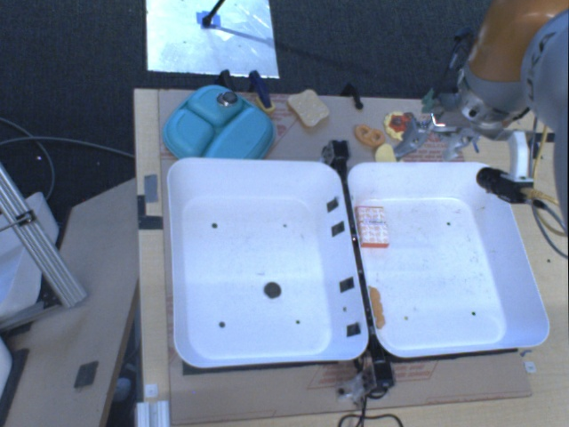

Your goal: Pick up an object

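Your gripper (425, 134) sits past the right bin's (516, 265) far rim, can't tell jaw state, card (372, 226) lies inside that bin near its left wall, small brown piece (376, 307) against the same wall nearer you, blue tray (218, 124) behind the left bin (191, 238).

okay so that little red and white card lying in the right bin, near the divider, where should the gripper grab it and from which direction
The card lies flat on the right bin floor. Probably best to come straight down and pinch across its narrow width, on the long edges. Its left edge sits close to the bin's wall, so finger room there looks tight.
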Robot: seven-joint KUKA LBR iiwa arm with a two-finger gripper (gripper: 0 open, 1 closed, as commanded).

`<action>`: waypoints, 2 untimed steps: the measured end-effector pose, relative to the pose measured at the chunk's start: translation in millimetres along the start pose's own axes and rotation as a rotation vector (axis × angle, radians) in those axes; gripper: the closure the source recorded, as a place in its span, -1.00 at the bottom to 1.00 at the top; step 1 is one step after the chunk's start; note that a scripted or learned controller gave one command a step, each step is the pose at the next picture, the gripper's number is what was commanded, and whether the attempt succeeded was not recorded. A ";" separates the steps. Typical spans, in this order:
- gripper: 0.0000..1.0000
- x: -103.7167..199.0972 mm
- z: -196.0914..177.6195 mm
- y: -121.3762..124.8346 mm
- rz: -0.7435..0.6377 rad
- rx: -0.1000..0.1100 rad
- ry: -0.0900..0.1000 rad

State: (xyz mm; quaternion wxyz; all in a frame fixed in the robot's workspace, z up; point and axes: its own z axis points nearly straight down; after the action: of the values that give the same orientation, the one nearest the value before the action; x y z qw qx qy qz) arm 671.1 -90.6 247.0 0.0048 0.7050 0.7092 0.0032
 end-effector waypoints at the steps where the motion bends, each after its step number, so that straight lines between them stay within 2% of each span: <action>1: -1.00 -33.5 168.7 -5.3 0.006 0.011 0.001; 2: -1.00 -3.0 158.3 -102.5 0.005 0.004 0.001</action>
State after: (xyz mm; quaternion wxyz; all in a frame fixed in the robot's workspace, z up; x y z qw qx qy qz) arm 570.4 -94.6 87.6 0.0028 0.7068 0.7074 0.0020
